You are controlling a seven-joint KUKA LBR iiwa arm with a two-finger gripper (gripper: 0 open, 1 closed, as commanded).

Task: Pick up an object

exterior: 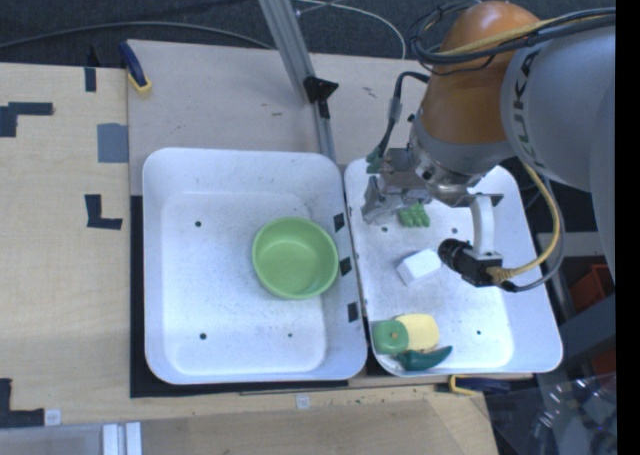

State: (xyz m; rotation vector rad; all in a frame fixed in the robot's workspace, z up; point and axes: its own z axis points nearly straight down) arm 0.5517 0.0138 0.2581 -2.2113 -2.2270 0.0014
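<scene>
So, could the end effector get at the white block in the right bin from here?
Probably yes. The white block lies alone on open floor of the right bin, just below the end effector, with nothing on top of it.

Small green ridged piece (413,214) is lying flat just beside the gripper (378,205). White block (419,265) is resting tilted, below the gripper. Yellow-and-green corn toy (410,336) is lying farther below. Green bowl (294,258) is sitting upright, left of the gripper.
</scene>
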